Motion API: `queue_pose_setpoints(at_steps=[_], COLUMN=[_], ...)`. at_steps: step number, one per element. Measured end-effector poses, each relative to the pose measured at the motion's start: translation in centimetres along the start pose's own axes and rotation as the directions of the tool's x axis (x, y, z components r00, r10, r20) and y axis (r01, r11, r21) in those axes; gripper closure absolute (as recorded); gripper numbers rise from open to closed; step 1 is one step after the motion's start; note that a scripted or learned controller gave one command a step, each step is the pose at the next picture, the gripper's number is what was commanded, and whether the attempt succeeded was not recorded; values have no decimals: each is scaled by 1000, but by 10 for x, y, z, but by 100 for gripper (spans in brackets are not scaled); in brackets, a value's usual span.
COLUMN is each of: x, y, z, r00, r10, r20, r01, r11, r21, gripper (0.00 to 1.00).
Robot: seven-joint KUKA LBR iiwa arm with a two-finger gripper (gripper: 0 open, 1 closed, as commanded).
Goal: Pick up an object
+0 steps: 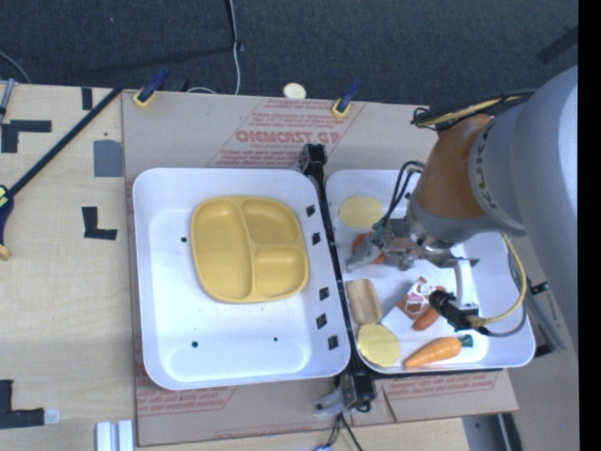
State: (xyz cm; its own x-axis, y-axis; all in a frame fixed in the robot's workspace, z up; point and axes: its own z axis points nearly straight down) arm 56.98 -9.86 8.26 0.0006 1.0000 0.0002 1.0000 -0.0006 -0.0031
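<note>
Here, gripper (376, 249): low in the right bin (502, 252); how wide its fingers stand cannot be told, nor whether they hold anything.
Red piece (361, 243): right at the fingertips, partly covered, kind unclear.
Pale yellow disc (359, 210): just beyond the fingers, toward the bin's far wall.
Bread-like piece (362, 300): near side of the fingers, by the divider.
Yellow round piece (378, 345): nearer still, at the front wall.
Carrot (434, 350): beside that round piece, under the arm.
Small red-and-white object (417, 301): below the wrist, hard to make out.
Yellow divided plate (251, 248): well apart, in the left bin (169, 336).
Surface: cardboard sheet (263, 139) on a wooden bench (56, 280); dark floor (376, 26) beyond.
Arm (526, 158): cut off at the right, hiding the bin's far corner.
</note>
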Motion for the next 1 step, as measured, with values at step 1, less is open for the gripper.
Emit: queue_pose_setpoints(at_steps=[1], x=[3], y=[49], z=[1], r00=[1000], r10=[-4], r20=[0], r01=[4], r11=[1000], r21=[-2], gripper=[0])
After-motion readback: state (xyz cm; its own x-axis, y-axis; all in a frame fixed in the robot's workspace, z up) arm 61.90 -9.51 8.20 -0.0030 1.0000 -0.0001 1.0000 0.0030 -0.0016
